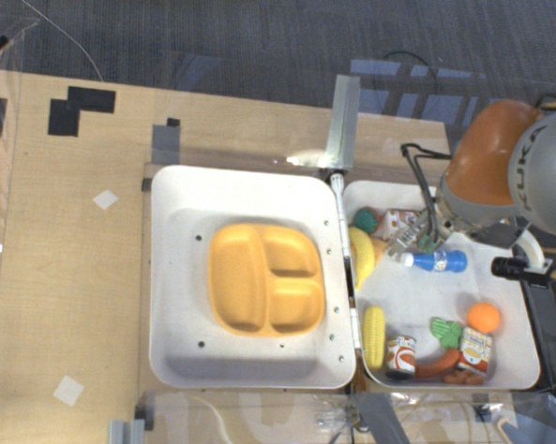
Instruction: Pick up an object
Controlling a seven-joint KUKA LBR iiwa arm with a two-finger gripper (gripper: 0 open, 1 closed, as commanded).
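- Over the right white bin (530,371), the grey arm with its orange band (489,154) reached in from the right, and its hand (425,239) hung low near the bin's upper left part.
- Whether the hand was apart or together could not be told; nothing was plainly seen between the fingers.
- Just beside the hand lay a small white bottle with a blue body (435,262), on its side.
- Close by sat a green round object (366,218) and a yellow banana-shaped toy (362,252) along the left wall.
- Along the near wall lay a yellow corn cob (374,333), a small red-and-white can (401,354), a brown sausage-shaped piece (435,366), a green leafy piece (446,330), a small printed carton (475,351) and an orange ball (483,317).
- On the table (58,278), the left white bin (176,276) held a yellow 3-compartment plastic tray (263,279).
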